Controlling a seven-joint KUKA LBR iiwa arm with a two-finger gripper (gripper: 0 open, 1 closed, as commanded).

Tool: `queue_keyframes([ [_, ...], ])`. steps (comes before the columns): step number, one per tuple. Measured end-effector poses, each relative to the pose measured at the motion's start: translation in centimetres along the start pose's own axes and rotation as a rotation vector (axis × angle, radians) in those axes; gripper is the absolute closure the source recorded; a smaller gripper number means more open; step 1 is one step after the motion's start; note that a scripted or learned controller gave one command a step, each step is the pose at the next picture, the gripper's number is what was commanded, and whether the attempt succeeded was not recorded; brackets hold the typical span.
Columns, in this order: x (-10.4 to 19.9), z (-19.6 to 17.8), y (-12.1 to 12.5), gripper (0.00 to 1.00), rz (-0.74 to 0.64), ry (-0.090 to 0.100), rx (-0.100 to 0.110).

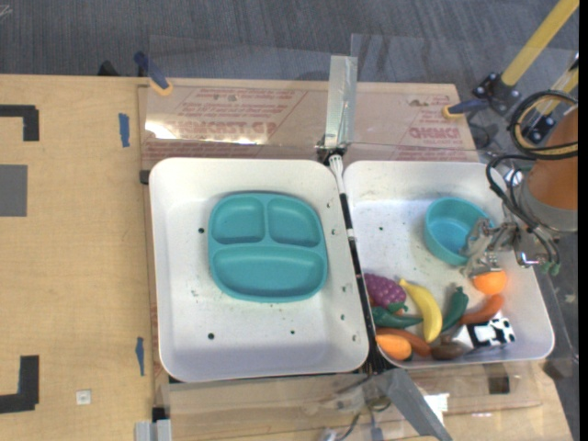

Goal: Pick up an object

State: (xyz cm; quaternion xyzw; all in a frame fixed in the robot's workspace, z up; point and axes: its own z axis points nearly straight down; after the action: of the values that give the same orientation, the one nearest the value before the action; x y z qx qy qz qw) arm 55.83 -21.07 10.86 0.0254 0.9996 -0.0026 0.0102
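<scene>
Orange toy fruit [491, 282] just below the pincer [484, 249] (grip state unclear), right bin [395, 200].

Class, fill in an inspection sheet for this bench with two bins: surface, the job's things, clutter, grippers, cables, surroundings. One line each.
Surface: wooden bench bearing two shallow white bins, left bin and right bin.
Job's things: in the right bin, a teal round bowl, purple toy grapes, yellow toy banana, orange round toy fruit, orange toy carrot and a black-and-white toy piece, heaped along the near wall.
Clutter: teal three-compartment plate in the left bin.
Grippers: two-finger gripper low between bowl and orange fruit; jaws unclear.
Cables: black cables looped beside the arm.
Surroundings: grey floor, clear plastic sheet behind the bins.
</scene>
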Motion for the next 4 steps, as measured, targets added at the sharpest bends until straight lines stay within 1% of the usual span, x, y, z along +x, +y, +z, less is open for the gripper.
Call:
queue_keyframes([
  [1,4.7,1.2,-1.3,1.00,0.070,-0.009,-0.001],
  [2,0.4,1.3,-0.9,1.00,-0.100,-0.010,0.005],
  [3,6.0,1.2,-0.1,1.00,0.023,-0.010,0.002],
  [4,6.3,1.1,4.9,1.00,-0.171,-0.013,0.004],
])
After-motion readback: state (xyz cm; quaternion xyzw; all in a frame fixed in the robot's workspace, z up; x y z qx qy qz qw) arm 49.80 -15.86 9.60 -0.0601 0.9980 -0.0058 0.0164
